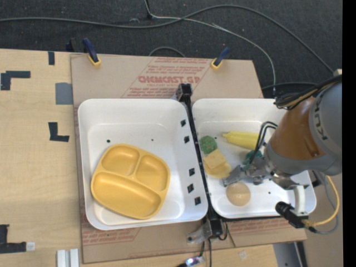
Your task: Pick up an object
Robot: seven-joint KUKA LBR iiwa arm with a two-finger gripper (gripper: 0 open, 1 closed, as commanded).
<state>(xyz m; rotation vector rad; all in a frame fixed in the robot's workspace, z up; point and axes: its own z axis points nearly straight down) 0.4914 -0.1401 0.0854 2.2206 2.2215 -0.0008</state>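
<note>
A bench seen from above at a slant carries a brown cardboard sheet (167,79), held at its far edge by two blue and yellow clamps. On the cardboard sit two shallow white bins side by side.

The left bin (92,121) holds a yellow divided plate (130,181) with three compartments, lying flat towards the near left corner.

The right bin (222,109) holds four small things, all in its left half. A yellow piece shaped like a corn cob or banana (240,139) lies farthest back, its long axis running left to right. Just left of it is a small green lump like broccoli (208,144). In front of that lies a pale yellow block (216,163), perhaps cheese. Nearest the front is a round tan ball (238,194).

The grey arm (311,141), with its orange band, reaches in from the right and bends down over the right bin's middle. Its gripper (240,174) points down and to the left, low over the bin floor. The tip lies between the pale yellow block, just to its left, and the tan ball, just in front of it. It appears to hold nothing; whether it stands wide or narrow cannot be told from here.

Judging by position, the ball and the block are the nearest candidates for a pick, and either needs only a small shift.
</note>
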